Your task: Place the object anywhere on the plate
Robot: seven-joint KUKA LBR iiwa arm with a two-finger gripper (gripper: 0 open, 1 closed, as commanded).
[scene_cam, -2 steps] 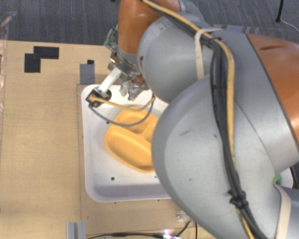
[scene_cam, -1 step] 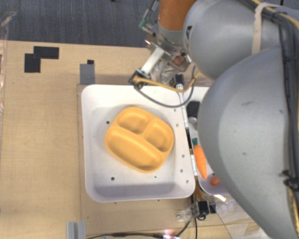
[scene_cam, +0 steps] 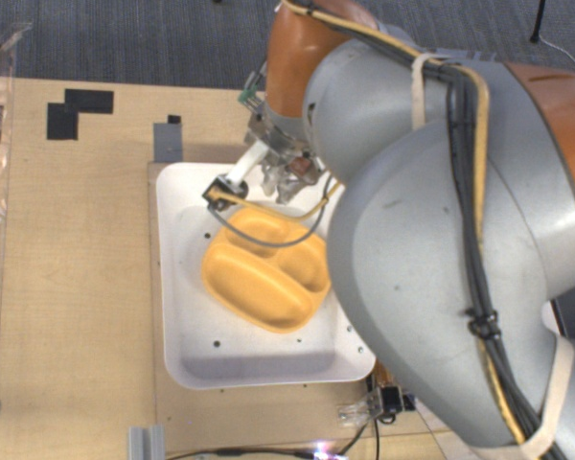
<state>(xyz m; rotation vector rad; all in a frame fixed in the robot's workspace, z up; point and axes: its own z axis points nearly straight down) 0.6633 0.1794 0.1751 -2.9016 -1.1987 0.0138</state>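
Plate (scene_cam: 264, 281), one, yellow, lying in one white bin (scene_cam: 187, 353), one pincer (scene_cam: 286, 180) at its far edge, grip state unclear.

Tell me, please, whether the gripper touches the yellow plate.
Cannot tell: the camera view shows the gripper at the yellow plate's far rim, with no plain contact or gap.

Bare bin floor (scene_cam: 185, 329) left of yellow plate (scene_cam: 261, 284)
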